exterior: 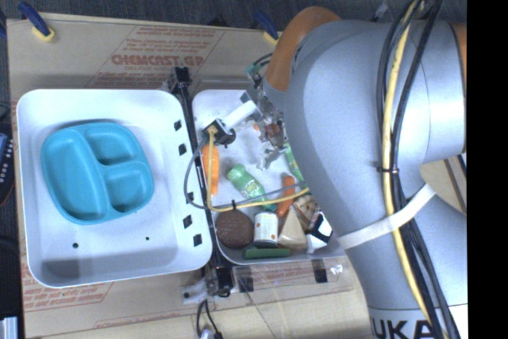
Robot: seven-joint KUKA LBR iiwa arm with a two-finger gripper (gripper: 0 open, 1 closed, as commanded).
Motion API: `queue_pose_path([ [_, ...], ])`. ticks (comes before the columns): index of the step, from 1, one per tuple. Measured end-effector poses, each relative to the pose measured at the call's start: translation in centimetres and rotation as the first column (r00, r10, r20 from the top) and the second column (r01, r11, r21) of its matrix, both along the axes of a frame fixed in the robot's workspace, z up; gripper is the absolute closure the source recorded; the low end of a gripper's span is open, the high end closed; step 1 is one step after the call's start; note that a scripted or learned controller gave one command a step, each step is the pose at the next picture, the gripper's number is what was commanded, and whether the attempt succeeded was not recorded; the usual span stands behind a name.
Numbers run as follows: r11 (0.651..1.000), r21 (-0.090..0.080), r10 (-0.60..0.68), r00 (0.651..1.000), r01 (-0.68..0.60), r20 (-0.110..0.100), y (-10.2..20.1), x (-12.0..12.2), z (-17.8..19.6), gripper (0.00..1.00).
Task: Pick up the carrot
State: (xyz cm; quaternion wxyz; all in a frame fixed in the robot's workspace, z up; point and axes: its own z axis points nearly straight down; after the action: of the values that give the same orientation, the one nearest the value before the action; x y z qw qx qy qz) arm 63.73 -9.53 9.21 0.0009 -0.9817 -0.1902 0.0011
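Observation:
The carrot (210, 167) is a slim orange piece lying lengthwise against the left wall of the right bin (208, 103). My gripper (270, 144) hangs over the middle of that bin, to the right of the carrot and a little farther back, apart from it. The big grey arm hides the bin's right side. A second orange piece (287, 194) pokes out from under the arm to the right of a green bottle (246, 181).
A blue divided tray (95, 171) lies in the left bin (48, 250). At the right bin's front sit a brown round object (235, 229), a white can with a red label (266, 228), a tan box (293, 228) and a green marker (266, 252).

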Motion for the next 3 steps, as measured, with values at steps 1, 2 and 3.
queue_pose_path([
  [1, 1.000, 0.002, 0.010, 1.000, -0.010, 0.000, 0.2, 0.1, 1.1, 1.00],
  [2, 0.982, 0.004, 0.188, 0.982, -0.188, -0.003, 4.0, -8.0, 10.2, 1.00],
  [3, 0.983, 0.004, 0.186, 0.983, -0.186, -0.007, 3.9, -8.1, 10.0, 0.00],
])
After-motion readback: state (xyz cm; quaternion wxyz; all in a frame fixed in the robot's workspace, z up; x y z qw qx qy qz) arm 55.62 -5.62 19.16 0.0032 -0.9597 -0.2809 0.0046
